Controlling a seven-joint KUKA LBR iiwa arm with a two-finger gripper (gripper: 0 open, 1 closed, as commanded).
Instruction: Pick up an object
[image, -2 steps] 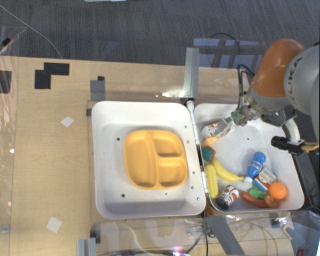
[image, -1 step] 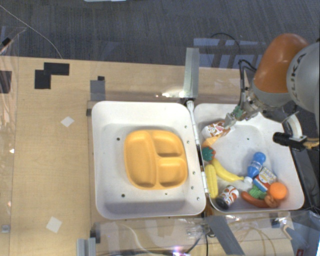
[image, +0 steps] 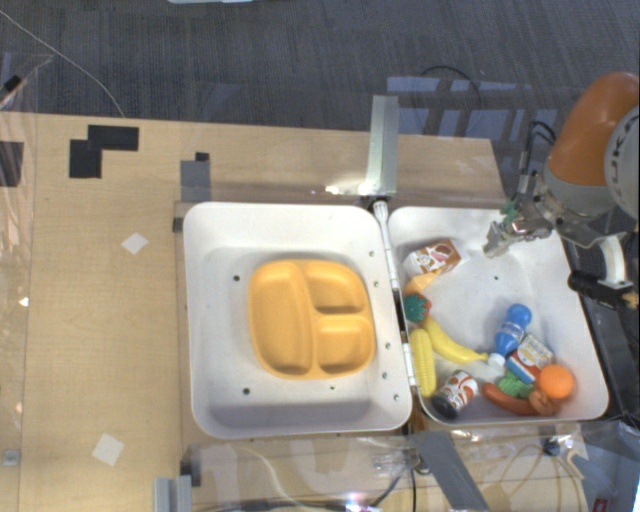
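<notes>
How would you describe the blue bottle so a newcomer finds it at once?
Start at the right bin, the one crowded with toy food. Look to its lower right part, just up and left of the orange. The blue bottle lies there tilted, the only blue thing in the bin, with a white band near its lower end.

In the right bin (image: 575, 330) lie my candidates: a small brown-and-white packet (image: 432, 259) near the far left corner, a yellow banana (image: 455, 347) curving through the middle, a corn cob (image: 423, 362) against the left wall, a dark can (image: 456, 392) tipped at the near edge, a blue bottle (image: 511, 331) lying slantwise, and an orange ball (image: 555, 382) beside a red pepper (image: 512, 401) at the near right corner.
</notes>
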